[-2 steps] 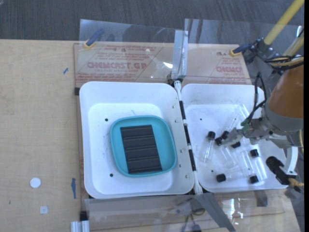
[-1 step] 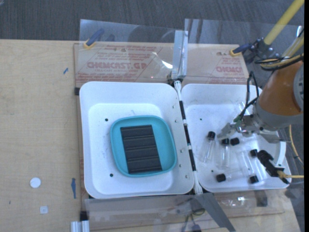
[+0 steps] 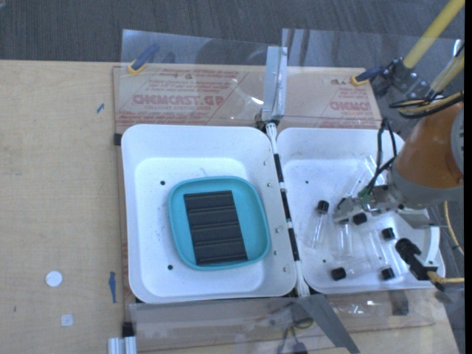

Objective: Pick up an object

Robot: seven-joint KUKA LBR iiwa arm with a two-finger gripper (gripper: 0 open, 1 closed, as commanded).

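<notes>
Camera view: 2 white bins side by side on bench. Left bin (image 3: pixel 144 198) holds teal tray (image 3: pixel 251 227), dark ribbed block (image 3: pixel 214 227) lying in it. Right bin (image 3: pixel 310 161) holds several clear vials with black caps, scattered; 1 vial (image 3: pixel 318 223) near bin's left side, others lower right. Arm (image 3: pixel 431 157) reaches in from right; gripper (image 3: pixel 359 206) low over vials at bin centre. Jaw state: cannot tell. Nothing visibly held.
</notes>
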